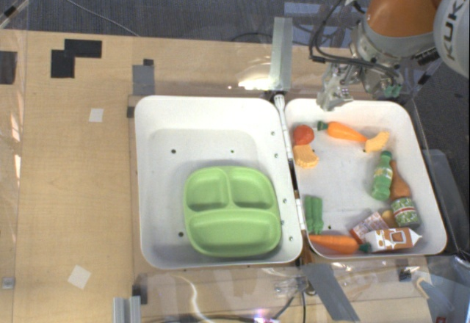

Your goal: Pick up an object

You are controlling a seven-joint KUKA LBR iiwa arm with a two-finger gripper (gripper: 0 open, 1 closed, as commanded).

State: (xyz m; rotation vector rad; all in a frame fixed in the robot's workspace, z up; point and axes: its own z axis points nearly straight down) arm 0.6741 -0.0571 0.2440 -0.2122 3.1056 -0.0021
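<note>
Hanging over the far rim of the right bin [418, 139], near its far-left corner, the gripper [336, 94] carries nothing that can be seen; whether it is spread or closed cannot be told from this angle. Just below it, by the far edge, a carrot [345, 131] lies with its long axis running left to right, green top toward the left and its thin end touching a yellow piece [377, 142]. A red tomato [302, 134] and an orange slice [305, 158] sit by the left wall. A green bottle [382, 176] and a brown bottle [399, 186] stand side by side toward the right wall, lengthwise near to far. Along the near edge lie a green vegetable [313, 213], a second carrot [334, 243] pointing left-right, and a carton [391, 238]. The left bin [161, 123] holds a green divided plate [232, 210] toward its near edge.
</note>
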